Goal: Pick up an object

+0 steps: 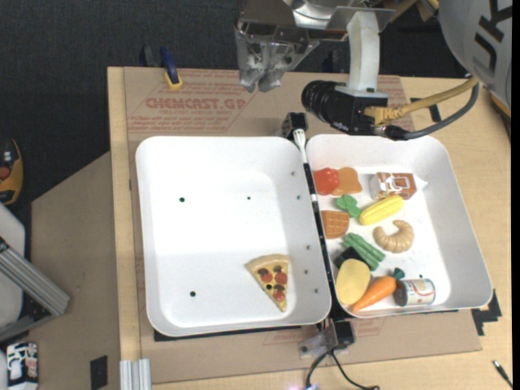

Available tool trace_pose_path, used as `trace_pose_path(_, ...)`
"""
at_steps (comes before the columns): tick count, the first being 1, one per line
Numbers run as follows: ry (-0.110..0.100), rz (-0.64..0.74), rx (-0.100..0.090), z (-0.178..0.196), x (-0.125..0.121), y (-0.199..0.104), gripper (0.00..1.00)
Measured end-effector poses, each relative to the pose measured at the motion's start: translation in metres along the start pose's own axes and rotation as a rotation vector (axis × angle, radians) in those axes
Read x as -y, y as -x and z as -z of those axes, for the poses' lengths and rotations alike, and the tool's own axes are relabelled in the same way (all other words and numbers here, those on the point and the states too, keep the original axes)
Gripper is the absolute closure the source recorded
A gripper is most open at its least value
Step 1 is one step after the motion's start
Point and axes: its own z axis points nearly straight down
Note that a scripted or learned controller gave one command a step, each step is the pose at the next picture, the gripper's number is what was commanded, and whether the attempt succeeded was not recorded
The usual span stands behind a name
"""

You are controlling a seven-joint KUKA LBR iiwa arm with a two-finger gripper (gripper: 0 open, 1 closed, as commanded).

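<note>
The bench (203,104) is the biggest thing here, topped with a brown cardboard-looking sheet with faded red lettering near its far edge. Dark floor runs behind it and to the left.

The left bin (211,218) is a shallow, smooth white tray with rounded corners and a raised lip, and most of its floor is open, so there's loads of room in there. The right bin (455,218) sits right up against it, sharing a dark seam down the middle, and it's packed tight with toy food, with hardly any free floor.

The arm's wrist end comes in at the top, and the gripper (262,75) hangs over the bare board behind the left bin, well clear of both trays. Its metal fingers point down with nothing between them; can't really tell how far apart they are from this angle.

Smaller stuff: a pizza slice (273,279) lies flat in the left bin's near right corner, just beside the wall, all alone. In the right bin, a glossy carrot (375,292) lies near the front, a bumpy corn cob (381,210) sits mid-bin, a curled croissant (395,236) is just below it, and a red tomato (326,180) is up near the seam.
</note>
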Motion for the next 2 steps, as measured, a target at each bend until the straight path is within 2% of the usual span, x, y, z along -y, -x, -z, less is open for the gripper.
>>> trace_pose_path(1,-0.034,0.000,0.014,-0.119,0.057,0.001,1.00)
trace_pose_path(2,-0.034,-0.004,0.016,-0.257,0.061,0.002,1.00)
